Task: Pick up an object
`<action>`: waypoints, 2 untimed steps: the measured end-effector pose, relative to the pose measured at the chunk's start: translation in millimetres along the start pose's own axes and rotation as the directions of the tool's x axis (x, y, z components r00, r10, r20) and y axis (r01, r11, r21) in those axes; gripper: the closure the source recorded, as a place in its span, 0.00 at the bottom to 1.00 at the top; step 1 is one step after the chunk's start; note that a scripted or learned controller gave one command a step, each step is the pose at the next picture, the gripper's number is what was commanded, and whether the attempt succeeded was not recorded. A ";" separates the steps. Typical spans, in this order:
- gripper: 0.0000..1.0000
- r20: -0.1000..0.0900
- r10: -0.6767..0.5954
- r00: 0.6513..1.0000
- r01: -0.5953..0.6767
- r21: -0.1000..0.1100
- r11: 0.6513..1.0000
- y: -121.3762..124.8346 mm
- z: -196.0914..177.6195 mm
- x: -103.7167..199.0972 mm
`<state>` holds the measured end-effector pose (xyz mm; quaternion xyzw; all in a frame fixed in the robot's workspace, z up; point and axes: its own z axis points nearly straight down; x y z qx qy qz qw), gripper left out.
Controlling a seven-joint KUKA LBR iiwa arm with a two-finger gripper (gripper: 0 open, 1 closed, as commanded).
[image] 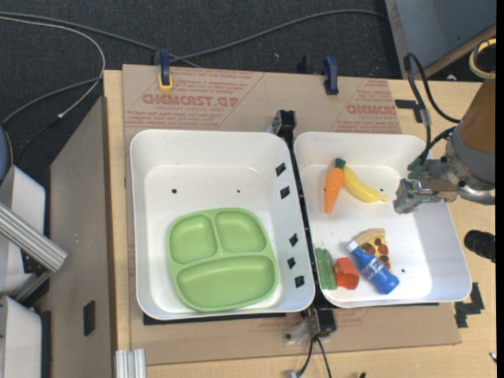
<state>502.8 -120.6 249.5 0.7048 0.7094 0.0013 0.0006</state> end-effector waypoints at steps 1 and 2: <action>1.00 0.000 0.000 1.000 0.000 0.000 1.000 24.1 -5.4 46.7; 1.00 -0.001 0.000 1.000 0.000 0.002 1.000 41.6 7.7 100.6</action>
